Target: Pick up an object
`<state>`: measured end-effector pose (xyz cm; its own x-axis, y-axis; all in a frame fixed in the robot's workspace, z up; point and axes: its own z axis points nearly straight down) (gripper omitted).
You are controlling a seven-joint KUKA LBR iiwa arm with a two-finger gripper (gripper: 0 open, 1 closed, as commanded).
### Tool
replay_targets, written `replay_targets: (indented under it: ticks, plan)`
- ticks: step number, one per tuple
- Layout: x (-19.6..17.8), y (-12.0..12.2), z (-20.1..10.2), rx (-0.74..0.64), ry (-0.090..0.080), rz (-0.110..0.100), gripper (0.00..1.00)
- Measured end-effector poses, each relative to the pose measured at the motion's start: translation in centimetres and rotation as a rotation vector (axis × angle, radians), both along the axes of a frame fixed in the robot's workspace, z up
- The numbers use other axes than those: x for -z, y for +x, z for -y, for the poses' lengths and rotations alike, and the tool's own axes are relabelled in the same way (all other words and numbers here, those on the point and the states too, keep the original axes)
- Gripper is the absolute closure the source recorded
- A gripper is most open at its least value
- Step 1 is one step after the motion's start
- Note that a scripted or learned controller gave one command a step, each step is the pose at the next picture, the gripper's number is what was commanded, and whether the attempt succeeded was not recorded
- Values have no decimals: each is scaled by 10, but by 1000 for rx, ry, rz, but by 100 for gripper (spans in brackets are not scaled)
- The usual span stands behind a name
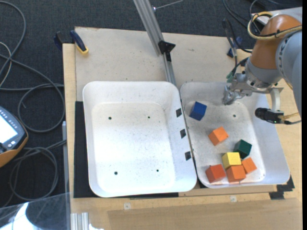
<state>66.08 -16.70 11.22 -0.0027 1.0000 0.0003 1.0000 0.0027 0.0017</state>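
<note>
in the right shallow white plastic bin (268, 150), i see my two-finger metal gripper (230, 97) hovering at three o'clock of the small blue cube (197, 110); finger state, i cannot tell.

My arm (283, 51) runs off the right edge. My claw (230, 97) is too small to read. The dark green block (243, 147) sits partly behind the yellow block (232, 158).

A pale wooden table (120, 56) stood on dark carpet (33, 42); black cables (19, 87) trailed across the floor, well left of the tool (230, 96).
</note>
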Motion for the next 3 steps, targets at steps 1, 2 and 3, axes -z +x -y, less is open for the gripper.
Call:
replay_targets:
  ticks: [1,2,3]
  plan:
    - [-66,3,0,2,-2,7,100]
    - [-131,1,1,1,-3,8,100]
    - [-147,2,1,1,-2,3,100]
